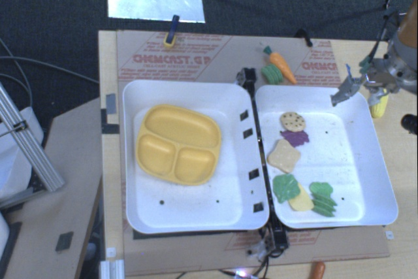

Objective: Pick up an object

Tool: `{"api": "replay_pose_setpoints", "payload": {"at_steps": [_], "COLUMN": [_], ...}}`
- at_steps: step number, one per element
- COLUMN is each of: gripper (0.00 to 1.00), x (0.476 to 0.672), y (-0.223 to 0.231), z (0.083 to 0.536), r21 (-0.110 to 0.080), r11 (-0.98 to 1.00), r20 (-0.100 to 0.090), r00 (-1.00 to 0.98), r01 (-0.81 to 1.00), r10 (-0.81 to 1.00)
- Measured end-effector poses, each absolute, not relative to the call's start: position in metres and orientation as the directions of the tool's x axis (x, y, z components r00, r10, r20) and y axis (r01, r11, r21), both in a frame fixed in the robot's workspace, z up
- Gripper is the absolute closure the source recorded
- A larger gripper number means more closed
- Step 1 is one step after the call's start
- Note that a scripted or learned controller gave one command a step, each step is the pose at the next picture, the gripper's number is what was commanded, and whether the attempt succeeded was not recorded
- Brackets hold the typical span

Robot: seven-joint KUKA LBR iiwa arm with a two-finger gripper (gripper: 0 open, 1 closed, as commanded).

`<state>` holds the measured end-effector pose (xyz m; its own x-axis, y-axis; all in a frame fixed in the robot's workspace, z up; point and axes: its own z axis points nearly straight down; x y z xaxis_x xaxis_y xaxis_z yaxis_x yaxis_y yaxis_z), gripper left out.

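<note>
Your right bin (pixel 366 160) lists: cookie (pixel 292 121) toward 12 o'clock, purple piece (pixel 296 137) and bread slice (pixel 283 156) mid-left, greens (pixel 286 187) toward 6. Gripper (pixel 356 89) hangs over the bin's 1 o'clock corner; you cannot tell its fingers' state. Left bin (pixel 130 206): yellow tray (pixel 177 144).
</note>
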<state>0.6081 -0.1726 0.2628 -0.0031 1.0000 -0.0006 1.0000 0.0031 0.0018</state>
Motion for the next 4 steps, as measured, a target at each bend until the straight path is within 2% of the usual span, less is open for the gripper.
{"api": "replay_pose_setpoints", "payload": {"at_steps": [1, 2, 3, 4], "gripper": [0.0, 0.0, 0.0, 0.0], "x": [0.559, 0.483, 0.552, 0.664], "y": [-0.208, -0.206, -0.188, -0.162], "z": [0.177, 0.095, 0.085, 0.087], "r21": [-0.005, -0.007, 0.007, 0.014], "r11": [-0.003, -0.002, 0.009, 0.011], "r20": [0.001, 0.004, -0.001, -0.002], "r00": [0.003, 0.002, -0.009, -0.011], "r01": [1.0, 1.0, 1.0, 1.0], "r10": [1.0, 1.0, 1.0, 1.0]}}
